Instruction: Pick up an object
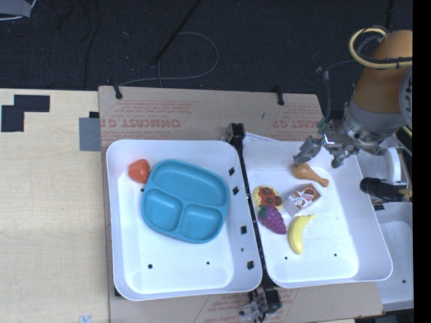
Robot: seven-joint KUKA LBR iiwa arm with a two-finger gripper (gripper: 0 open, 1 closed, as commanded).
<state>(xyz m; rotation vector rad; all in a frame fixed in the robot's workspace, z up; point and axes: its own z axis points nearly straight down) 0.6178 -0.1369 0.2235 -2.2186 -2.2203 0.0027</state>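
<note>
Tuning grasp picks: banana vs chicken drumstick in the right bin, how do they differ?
The banana is yellow and curved; the chicken drumstick is tan-orange and club-shaped. The banana lies near the bin's middle, well clear of the arm; the drumstick lies farther back, just below the gripper. Both are toy foods lying flat in the right bin.

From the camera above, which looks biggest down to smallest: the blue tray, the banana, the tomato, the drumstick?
1. Blue tray, by far the largest.
2. Banana and drumstick: they look about alike, so I won't rank them.
3. Tomato, smallest.
</note>
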